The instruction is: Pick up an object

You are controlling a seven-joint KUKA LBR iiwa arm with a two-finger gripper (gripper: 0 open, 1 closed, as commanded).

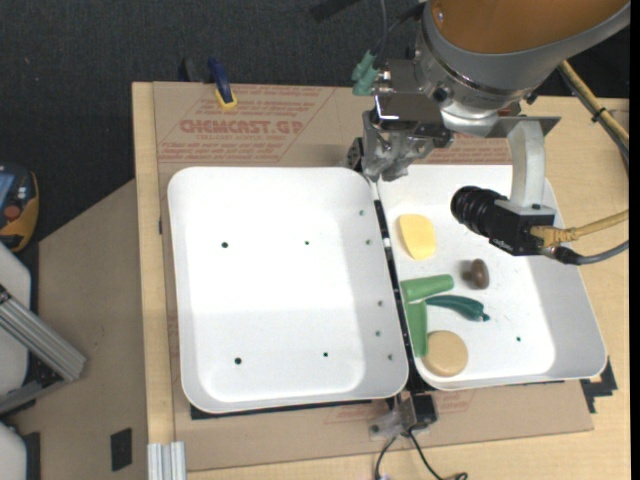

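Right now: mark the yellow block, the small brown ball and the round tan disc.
yellow block (417, 236), camera view, centre of its top face
small brown ball (477, 273), camera view, its middle
round tan disc (446, 353), camera view, centre of its top

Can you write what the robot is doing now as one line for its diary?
gripper: over right bin's far-left corner | nothing seen held | yellow block, brown ball, green pieces, tan disc: lying in bin

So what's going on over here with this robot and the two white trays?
The arm's end effector hangs over the top left corner of the right bin, near the divide between the bins. It holds nothing visible. In that bin lie a yellow block, a small brown object, green pieces and a tan disc. Nothing is picked up yet.
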